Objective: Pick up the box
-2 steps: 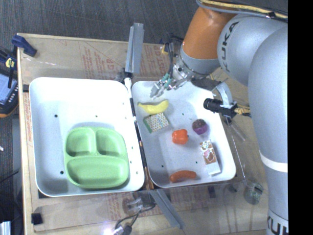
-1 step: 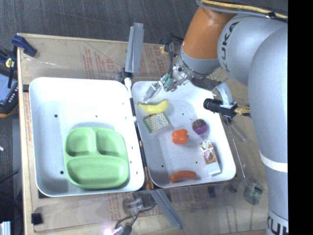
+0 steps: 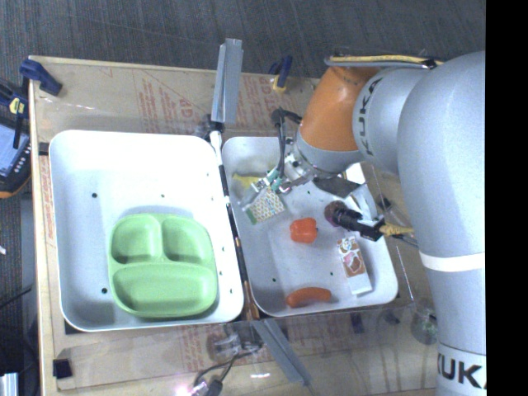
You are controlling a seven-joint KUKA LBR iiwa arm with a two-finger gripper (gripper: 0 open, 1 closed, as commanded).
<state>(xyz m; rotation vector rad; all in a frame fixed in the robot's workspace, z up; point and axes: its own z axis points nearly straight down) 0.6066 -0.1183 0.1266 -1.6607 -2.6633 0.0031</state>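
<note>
A brown bench (image 3: 132, 85) bears two white bins on a dark floor. The left bin (image 3: 74, 163) holds a green divided tray (image 3: 162, 265). In the right bin (image 3: 247, 151), the gripper (image 3: 277, 185) hangs low near the far left corner, and whether it is parted or closed cannot be told. The box (image 3: 266, 207), checkered green and white, lies tilted right at its tip. Nearer lie an orange-red lump (image 3: 303, 230), a white carton (image 3: 355, 266) and an orange sausage (image 3: 308, 296).
</note>
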